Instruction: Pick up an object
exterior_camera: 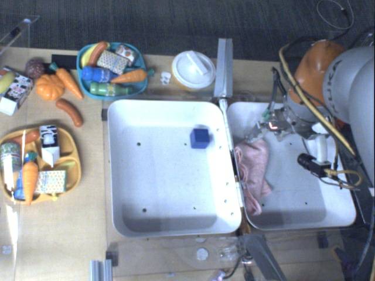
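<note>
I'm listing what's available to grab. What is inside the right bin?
A crumpled pink cloth lies against the left wall of the right bin, with the gripper just above it. Whatever is under the cloth or arm is hidden.

You see a soft, crumpled pink cloth (254, 171) lying in the smooth white plastic right bin (304, 206); the blue cube (200, 137) looks matt.
</note>
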`<state>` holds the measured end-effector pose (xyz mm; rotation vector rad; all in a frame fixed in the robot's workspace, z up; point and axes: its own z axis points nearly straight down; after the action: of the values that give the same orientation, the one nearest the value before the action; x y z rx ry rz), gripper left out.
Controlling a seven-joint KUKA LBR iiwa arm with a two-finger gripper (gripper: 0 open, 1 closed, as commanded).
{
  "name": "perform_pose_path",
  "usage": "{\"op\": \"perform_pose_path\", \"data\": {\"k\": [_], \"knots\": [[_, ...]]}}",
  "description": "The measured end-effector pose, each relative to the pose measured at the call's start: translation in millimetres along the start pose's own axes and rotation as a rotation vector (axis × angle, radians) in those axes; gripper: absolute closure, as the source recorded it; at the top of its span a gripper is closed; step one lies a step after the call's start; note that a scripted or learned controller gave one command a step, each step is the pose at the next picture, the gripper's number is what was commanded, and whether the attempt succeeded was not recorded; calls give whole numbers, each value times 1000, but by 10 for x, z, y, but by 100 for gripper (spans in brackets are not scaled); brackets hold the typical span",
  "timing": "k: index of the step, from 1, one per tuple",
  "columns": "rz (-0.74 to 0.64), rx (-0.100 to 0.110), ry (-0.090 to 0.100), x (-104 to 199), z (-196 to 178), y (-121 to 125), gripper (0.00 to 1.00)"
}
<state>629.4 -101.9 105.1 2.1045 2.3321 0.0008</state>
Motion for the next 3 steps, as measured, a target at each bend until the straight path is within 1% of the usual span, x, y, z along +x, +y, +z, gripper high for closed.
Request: {"op": "perform_pose_path", "data": {"k": [1,2,3], "knots": [[-139,-15,-4,92,142,-143,0],[-364,-6,-2,484,-813,117,0],[-250,-7,-2,140,96,-210,0]]}}
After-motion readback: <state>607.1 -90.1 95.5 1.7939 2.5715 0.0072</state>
